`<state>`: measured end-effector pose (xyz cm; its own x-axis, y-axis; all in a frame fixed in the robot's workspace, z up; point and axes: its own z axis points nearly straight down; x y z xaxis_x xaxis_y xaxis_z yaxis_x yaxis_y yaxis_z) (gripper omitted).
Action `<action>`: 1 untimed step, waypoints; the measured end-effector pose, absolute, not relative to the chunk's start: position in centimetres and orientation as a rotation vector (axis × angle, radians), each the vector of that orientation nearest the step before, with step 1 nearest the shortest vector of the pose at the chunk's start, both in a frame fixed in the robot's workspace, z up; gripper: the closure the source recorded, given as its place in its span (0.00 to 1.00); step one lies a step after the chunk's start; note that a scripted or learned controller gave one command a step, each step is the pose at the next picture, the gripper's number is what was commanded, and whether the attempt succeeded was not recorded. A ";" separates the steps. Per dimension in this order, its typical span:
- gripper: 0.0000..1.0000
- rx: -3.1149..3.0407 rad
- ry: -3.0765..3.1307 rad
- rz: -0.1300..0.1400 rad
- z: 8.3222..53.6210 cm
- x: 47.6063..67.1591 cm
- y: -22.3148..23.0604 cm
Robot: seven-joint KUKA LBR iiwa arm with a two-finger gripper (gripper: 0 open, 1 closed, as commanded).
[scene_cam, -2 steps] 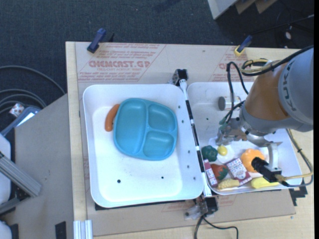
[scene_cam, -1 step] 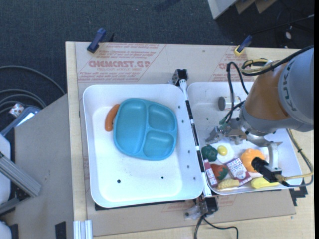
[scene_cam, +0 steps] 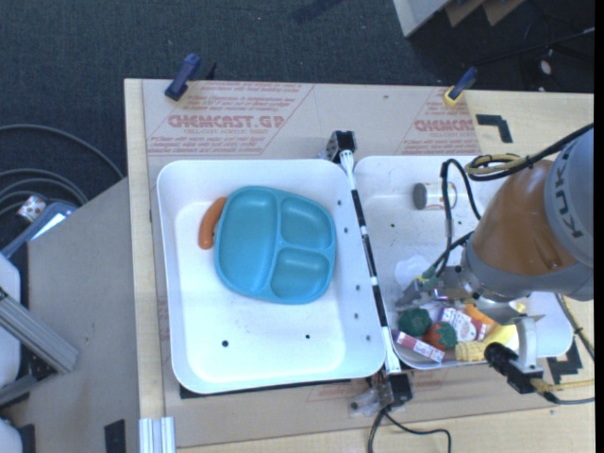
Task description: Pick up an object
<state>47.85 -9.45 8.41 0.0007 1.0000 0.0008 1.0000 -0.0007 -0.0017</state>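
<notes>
Toys [scene_cam: 444, 333] heaped at the right bin's [scene_cam: 396, 182] six o'clock edge lie directly beneath the end effector [scene_cam: 451, 295], whose grip state I cannot tell.

Single fixed camera above bench [scene_cam: 142, 253], slanted down; both bins [scene_cam: 179, 281] framed, apparently mid-distance.

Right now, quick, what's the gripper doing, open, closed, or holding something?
Gripper: cannot be told; it is down among the small items in the right bin, under the arm.
</notes>
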 end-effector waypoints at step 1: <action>1.00 -2.223 -2.219 0.000 9.4 47.9 -9.4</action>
<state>47.88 -9.45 9.39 0.0018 1.0000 0.0006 1.0000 -0.0018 -0.0005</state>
